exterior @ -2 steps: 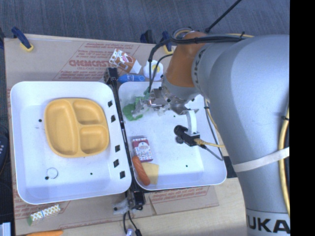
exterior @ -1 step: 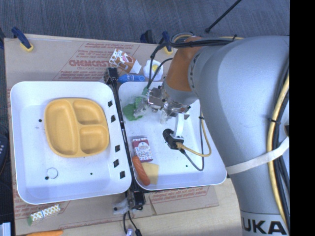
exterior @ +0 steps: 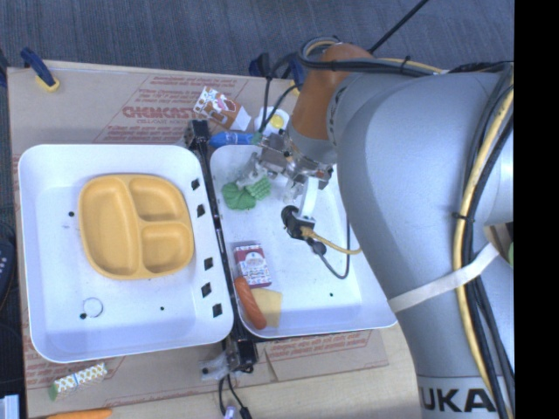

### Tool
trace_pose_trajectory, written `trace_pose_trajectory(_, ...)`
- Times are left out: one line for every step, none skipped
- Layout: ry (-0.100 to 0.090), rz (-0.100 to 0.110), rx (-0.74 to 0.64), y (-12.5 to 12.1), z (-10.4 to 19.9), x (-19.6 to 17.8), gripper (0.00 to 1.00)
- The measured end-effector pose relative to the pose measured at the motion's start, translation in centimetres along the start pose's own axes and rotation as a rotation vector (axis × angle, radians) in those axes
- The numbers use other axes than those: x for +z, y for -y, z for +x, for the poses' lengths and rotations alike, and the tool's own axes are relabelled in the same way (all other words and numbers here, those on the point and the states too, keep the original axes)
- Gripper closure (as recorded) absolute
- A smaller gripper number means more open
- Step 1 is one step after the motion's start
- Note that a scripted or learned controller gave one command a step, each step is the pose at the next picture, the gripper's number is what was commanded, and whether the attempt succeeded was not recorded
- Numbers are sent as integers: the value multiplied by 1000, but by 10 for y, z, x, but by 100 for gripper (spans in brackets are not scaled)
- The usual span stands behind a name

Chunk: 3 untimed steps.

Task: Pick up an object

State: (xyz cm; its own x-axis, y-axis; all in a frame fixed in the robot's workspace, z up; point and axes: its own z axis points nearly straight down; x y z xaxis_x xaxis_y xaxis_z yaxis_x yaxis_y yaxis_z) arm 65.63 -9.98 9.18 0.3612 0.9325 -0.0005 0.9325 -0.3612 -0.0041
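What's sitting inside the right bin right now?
In the right bin: a green object under the gripper, a small red box, an orange sausage-like item beside a yellow block. The arm covers the bin's right side, hiding whatever lies there.

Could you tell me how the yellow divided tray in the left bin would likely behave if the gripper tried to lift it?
The yellow divided tray looks like moulded plastic, so it is probably stiff and light for its size. It lies flat in the left bin with low rounded edges, so a two-finger grip may slip off. Pushed, it would likely slide rather than tip.
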Motion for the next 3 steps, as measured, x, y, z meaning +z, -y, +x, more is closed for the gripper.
trace_pose_trajectory(0, 1, 0, 0, 0, 0, 0)
trace_pose_trajectory(0, 1, 0, 0, 0, 0, 0)
trace_pose_trajectory(0, 1, 0, 0, 0, 0, 0)
